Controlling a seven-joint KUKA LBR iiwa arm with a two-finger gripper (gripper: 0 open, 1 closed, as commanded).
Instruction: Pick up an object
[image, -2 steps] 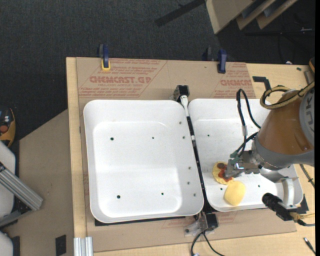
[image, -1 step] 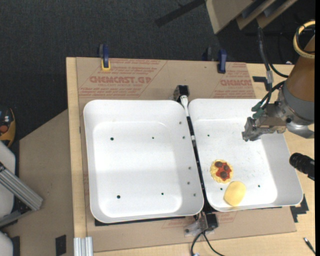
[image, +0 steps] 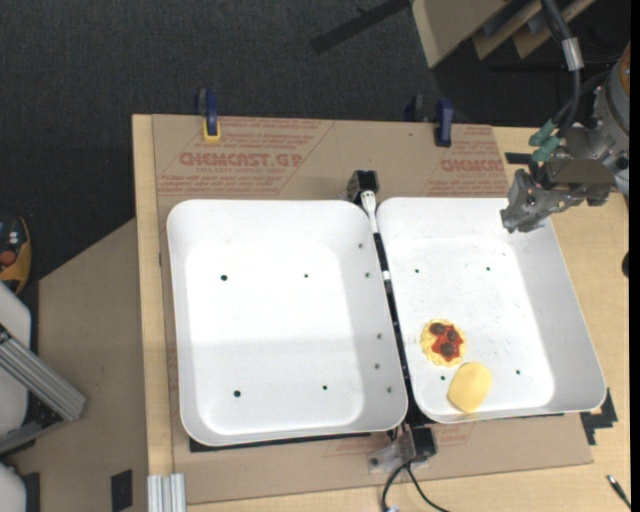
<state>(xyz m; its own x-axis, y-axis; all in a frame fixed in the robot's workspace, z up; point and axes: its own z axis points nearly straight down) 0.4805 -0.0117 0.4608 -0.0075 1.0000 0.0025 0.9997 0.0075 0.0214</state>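
Claw hung over the right bin's far right corner; how far it was open could not be told. Red "CHEMCAST GP" print ran across the brown paper-faced surface. A smooth yellow lump and a flat red-topped disc lay near the bin's front edge.

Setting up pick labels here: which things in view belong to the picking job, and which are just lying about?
Job:
- gripper
- yellow lump
- red-topped round piece
- right bin

Lying about:
- left bin
- blue clamps
- cardboard sheet
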